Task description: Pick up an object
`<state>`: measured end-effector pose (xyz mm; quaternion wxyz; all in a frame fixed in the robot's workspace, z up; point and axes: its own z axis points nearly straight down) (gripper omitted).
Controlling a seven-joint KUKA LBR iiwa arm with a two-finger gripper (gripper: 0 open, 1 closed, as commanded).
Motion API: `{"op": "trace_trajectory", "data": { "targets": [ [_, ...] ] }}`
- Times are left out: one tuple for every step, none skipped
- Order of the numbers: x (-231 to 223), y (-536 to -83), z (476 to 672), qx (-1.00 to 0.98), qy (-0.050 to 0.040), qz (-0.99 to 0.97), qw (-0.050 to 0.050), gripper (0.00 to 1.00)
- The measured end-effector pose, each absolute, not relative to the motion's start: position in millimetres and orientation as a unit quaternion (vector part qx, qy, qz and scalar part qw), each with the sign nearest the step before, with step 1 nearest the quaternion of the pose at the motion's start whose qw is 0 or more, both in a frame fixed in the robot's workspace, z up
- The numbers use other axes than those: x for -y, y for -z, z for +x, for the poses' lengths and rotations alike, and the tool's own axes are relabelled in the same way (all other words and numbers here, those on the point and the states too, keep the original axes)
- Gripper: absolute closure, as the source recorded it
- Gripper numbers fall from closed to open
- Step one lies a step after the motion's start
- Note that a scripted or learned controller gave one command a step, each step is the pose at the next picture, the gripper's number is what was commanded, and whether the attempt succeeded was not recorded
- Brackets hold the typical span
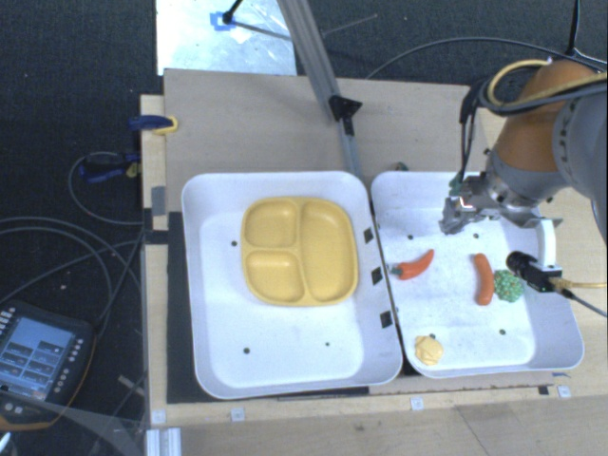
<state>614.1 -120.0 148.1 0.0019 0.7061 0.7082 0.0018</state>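
Gripper (460,218) over right bin (560,350), jaw state indeterminate, well apart from chili (415,266); descent here risks closing on nothing.

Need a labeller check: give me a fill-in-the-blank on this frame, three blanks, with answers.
1. The yellow divided plate lies in the ____ bin.
2. The gripper hangs over the ____ bin.
3. The broccoli floret sits right beside the ____.

Answers: left; right; sausage
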Motion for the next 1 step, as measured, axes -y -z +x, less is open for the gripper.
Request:
{"op": "trace_trajectory", "data": {
  "targets": [
    [118.4,-192.4,618.7,-0.709,-0.0022,0.705,0.003,1.0]
  ]
}}
